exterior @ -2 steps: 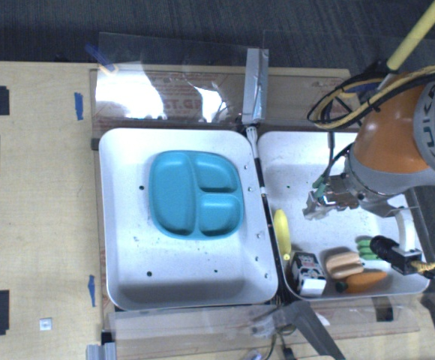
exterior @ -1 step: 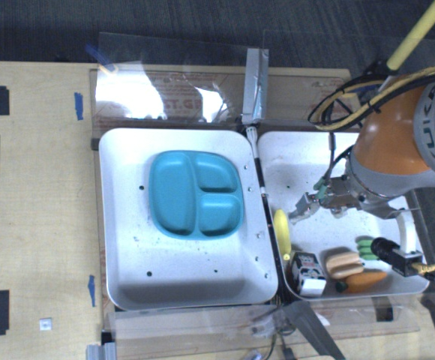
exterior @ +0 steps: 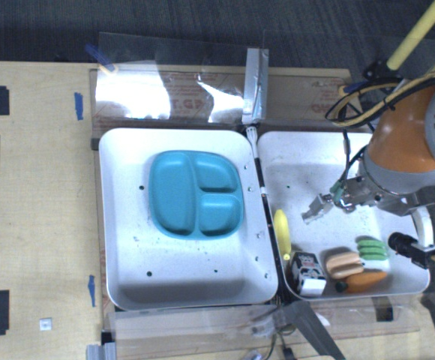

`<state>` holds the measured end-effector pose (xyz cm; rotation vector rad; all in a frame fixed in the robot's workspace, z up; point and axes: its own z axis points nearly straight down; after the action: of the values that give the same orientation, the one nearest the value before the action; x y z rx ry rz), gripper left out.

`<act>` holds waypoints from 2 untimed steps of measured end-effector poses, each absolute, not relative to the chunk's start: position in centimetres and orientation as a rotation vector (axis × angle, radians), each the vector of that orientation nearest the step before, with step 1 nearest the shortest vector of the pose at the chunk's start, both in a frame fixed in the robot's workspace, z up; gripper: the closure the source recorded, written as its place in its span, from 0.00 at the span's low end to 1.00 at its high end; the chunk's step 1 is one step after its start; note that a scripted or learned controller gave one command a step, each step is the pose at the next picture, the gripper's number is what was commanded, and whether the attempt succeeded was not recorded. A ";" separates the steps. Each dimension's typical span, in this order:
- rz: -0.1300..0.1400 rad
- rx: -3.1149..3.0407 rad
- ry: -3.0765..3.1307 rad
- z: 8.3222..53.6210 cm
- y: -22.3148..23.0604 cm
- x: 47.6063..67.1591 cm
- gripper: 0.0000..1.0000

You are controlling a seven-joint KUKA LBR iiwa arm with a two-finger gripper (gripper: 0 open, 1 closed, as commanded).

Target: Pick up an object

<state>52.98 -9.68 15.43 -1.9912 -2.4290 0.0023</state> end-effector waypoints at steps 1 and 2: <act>-0.003 -2.022 -2.411 8.7 -15.9 50.5 0.00; -0.005 -2.000 -2.434 8.8 -13.0 51.8 0.00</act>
<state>51.84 -13.00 8.75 -1.9997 -2.4340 -0.0049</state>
